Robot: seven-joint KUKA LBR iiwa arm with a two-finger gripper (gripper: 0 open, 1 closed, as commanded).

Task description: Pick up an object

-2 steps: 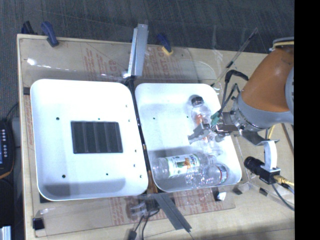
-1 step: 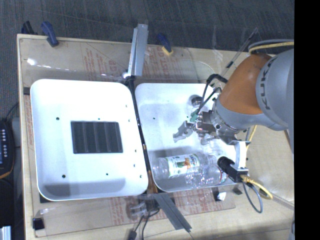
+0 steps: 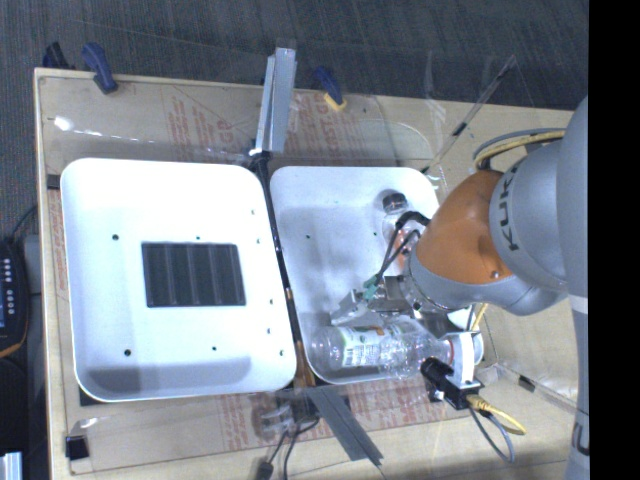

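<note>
Camera view puts my claw (image 3: 372, 306) low in the right bin (image 3: 320, 218), under my orange wrist, which covers most of it. What I can make out is a grey metal tip and a bit of green just above the bottle (image 3: 375, 350). Whether the claw is spread or closed I cannot tell, and I see nothing gripped in it.

The bottle is a clear plastic one with a label around its middle. It lies on its side along the near wall of the right bin, and its long axis runs left to right, parallel to that wall. It sits just beside the claw, toward the near wall, so close that the two may be touching; I cannot say which.

Farther from the bottle, by the bin's far wall, a small dark round thing (image 3: 393, 203) rests alone. The left bin (image 3: 100, 218) holds a dark ribbed slab (image 3: 193, 274), well apart from the bottle.

My judgement: the bottle is the nearest pick, and a grip across its short width suits how it lies.
</note>
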